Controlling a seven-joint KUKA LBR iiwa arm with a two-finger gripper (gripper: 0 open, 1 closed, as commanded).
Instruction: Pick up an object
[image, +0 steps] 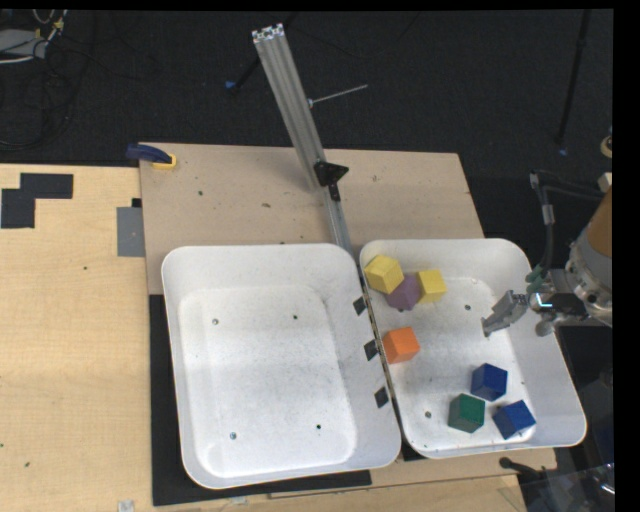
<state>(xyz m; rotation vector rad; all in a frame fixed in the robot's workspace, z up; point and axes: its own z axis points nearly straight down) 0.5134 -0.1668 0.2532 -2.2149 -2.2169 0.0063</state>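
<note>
The right bin (455, 250) holds several small blocks. A yellow block (383, 273), a purple block (406, 293) and a smaller yellow block (431, 284) cluster at its back left. An orange block (401, 344) lies near the divider. A blue block (489, 381), a green block (466, 412) and a second blue block (514, 418) sit at the front right. My gripper (518, 322) hangs over the bin's right side, above and behind the blue blocks. Its fingers (498, 316) stand open, with nothing between them.
The left bin (200, 270) lies beside the right one, with black clips along the shared edge. A slanted aluminium rail (295, 110) rises behind the bins. The arm's wrist (590, 280) reaches in from the right edge.
</note>
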